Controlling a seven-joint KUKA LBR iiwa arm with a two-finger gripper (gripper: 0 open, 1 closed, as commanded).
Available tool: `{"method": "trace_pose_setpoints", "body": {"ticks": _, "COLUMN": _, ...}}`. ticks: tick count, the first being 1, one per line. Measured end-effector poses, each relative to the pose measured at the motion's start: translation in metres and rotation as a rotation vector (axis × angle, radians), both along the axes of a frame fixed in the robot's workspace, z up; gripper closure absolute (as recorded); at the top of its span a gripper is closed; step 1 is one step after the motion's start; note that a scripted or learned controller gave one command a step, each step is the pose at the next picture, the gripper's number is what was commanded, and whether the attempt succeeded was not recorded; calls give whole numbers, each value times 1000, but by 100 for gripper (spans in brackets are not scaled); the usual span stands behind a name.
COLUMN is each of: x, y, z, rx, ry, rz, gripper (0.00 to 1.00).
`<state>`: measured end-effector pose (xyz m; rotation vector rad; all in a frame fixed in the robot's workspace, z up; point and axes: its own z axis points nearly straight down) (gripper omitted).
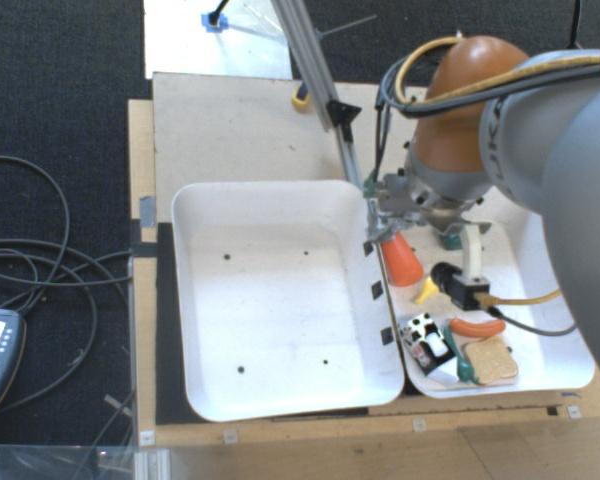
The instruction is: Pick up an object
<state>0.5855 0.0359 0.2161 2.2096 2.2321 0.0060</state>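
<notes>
My gripper [385, 230] hangs over the left edge of the right bin [572, 360], close to the wall shared with the left bin [270, 193]. An orange cone-shaped toy [402, 259] lies directly below the gripper, its narrow end touching or nearly touching it. I cannot tell whether the toy is gripped. Further forward in the right bin lie a red sausage [477, 325], a slice of toast [493, 362] and a black-and-white patterned piece [426, 340].
A small yellow piece [426, 291] lies beside the cone, and a green piece [466, 370] lies by the toast. A teal item [450, 238] peeks out under the wrist. The grey arm covers the back right of the right bin. A metal pole [310, 53] slants across the bench behind the bins.
</notes>
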Motion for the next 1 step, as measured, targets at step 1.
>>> {"method": "trace_pose_setpoints", "body": {"ticks": 1, "x": 25, "y": 46, "z": -2, "rx": 0, "ry": -1, "rz": 0, "gripper": 100}}
